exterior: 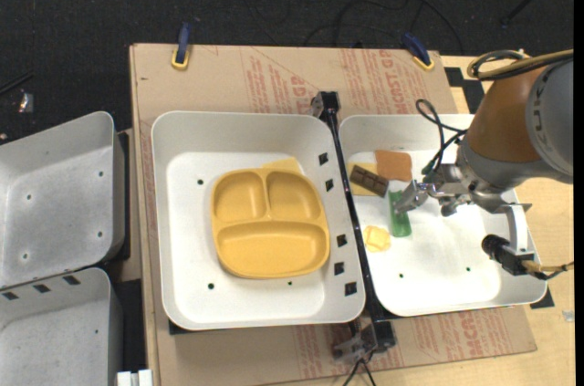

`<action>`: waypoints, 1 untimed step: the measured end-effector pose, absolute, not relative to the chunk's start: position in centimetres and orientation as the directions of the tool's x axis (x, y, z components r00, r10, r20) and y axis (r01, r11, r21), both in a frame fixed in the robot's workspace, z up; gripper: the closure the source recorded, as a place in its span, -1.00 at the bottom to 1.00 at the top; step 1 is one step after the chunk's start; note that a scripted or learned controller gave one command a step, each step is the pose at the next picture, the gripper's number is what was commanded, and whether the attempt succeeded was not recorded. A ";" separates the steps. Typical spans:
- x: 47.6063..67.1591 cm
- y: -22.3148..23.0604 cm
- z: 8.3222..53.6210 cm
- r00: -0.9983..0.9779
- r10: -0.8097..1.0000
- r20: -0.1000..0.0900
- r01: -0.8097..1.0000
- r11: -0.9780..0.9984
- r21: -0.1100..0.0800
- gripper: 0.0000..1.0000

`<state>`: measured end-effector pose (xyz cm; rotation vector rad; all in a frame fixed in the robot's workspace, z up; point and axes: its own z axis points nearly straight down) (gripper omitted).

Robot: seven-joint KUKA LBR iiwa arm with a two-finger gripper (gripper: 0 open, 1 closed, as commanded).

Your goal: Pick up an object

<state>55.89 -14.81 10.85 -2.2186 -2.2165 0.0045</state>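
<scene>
We can see red printed letters on the brown cardboard sheet that lies under the two white bins. The words sit upside down and slanted near the top edge, and more red letters run along the bottom edge near the right corner. They are too small and blurry for us to read; one bit at the bottom might say "MACRO", but we are not sure. We find no letters or numbers that we can read on anything else
</scene>
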 end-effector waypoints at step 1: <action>56.0 -14.7 9.3 0.002 1.000 0.001 1.000 -0.002 0.001 -1.00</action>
